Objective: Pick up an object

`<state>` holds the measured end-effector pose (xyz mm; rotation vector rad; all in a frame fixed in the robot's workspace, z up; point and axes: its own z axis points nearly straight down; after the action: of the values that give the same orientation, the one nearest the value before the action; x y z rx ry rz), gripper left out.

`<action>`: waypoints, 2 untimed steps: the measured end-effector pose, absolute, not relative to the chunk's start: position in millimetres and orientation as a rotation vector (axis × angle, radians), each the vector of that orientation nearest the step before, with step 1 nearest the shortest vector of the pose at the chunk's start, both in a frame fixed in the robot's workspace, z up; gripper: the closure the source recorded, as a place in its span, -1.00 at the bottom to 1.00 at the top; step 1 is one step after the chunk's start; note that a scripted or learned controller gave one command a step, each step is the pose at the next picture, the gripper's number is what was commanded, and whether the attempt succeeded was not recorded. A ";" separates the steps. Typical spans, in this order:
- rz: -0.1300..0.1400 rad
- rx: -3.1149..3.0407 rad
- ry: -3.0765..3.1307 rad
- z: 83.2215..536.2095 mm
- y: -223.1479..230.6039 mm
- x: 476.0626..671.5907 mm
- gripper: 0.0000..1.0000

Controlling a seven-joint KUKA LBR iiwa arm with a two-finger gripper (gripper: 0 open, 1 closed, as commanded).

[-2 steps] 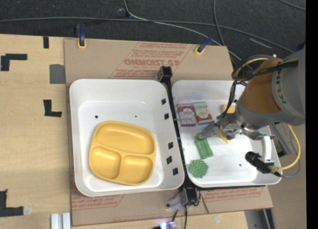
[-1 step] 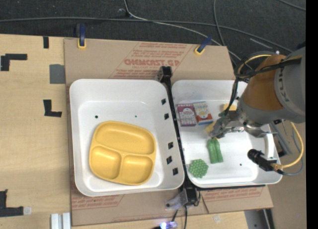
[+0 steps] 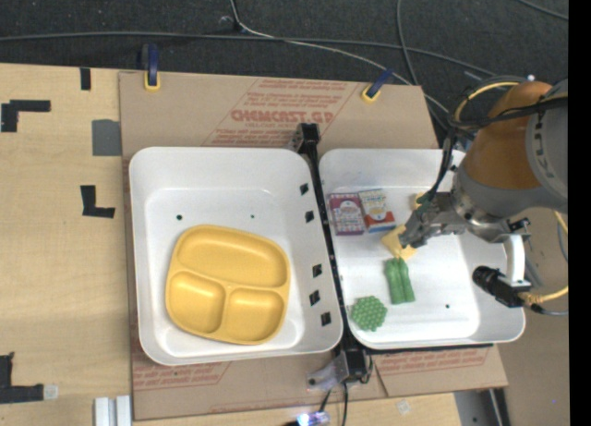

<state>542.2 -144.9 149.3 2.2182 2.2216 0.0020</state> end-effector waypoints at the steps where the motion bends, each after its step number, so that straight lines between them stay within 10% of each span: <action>1: 0.003 2.218 2.222 198.7 -134.7 541.2 1.00; 2: 0.004 2.217 2.220 251.2 -134.7 542.4 1.00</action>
<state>542.4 -134.7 251.2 2.2166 2.2202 0.0037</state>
